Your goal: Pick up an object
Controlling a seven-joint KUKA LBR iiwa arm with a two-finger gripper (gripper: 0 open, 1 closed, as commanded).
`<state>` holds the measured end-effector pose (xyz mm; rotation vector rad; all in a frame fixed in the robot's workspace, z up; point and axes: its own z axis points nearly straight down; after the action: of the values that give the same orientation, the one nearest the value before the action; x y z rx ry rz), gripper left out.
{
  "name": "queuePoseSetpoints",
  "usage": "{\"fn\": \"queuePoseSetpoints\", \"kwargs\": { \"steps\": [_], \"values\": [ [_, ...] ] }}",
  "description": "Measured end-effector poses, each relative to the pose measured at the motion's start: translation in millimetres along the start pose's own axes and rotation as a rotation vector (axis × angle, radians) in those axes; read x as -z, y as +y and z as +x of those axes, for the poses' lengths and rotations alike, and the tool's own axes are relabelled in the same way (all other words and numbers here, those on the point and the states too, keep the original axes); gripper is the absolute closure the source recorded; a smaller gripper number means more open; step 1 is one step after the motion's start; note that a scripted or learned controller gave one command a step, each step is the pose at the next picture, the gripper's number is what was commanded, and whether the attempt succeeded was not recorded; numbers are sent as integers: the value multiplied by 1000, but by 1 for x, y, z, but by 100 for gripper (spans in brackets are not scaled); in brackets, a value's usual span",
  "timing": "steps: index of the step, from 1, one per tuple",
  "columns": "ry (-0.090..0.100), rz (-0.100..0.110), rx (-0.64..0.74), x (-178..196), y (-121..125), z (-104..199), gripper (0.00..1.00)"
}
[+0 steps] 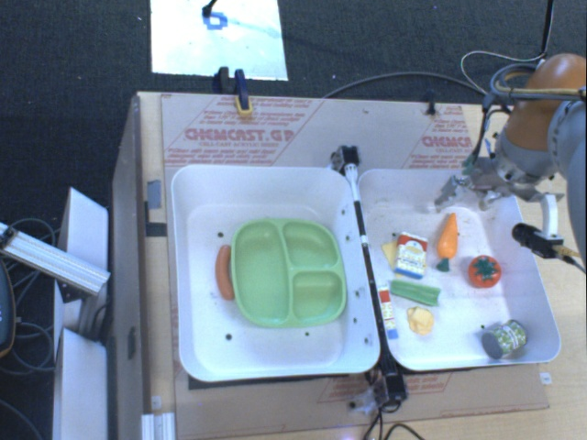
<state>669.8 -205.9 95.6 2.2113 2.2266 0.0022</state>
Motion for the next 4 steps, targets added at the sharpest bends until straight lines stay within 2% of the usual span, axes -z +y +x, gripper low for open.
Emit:
{"fn": "queuePoseSetpoints", "kwargs": {
  "steps": [1, 3, 4],
  "values": [
    [2, 1, -3, -11, 0, 28, 0],
    [1, 2, -2, -11, 0, 44, 0],
    [0, -2, 0, 1, 1, 43, 100]
  ]
}}
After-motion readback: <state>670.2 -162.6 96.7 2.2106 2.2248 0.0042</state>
